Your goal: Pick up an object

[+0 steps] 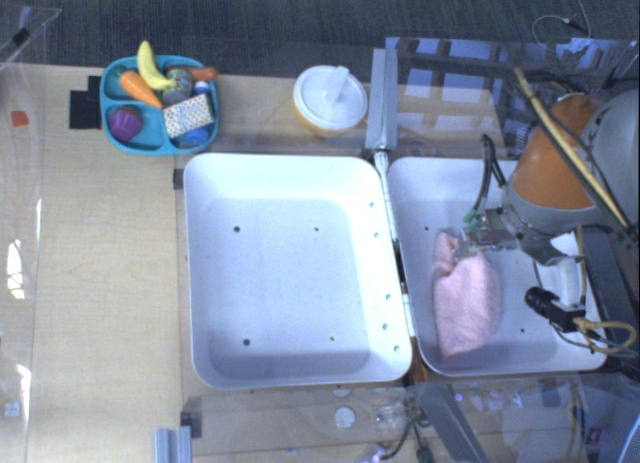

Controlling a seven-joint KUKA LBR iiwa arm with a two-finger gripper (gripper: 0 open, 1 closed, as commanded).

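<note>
A pink cloth [465,296] lies crumpled in the right bin [440,186], stretched along the bin's left side. My gripper [484,232] reaches in from the right and sits low at the cloth's upper end, touching or just above its top right corner. The grey wrist and orange band [545,173] hide the view of how the gripper meets the cloth.
The left bin [285,271] adjoins the right one. Behind it stand a blue tray of toy food [160,101] and a white lidded bowl [330,98]. Cables and a black connector [550,306] hang over the right bin's right side.
</note>
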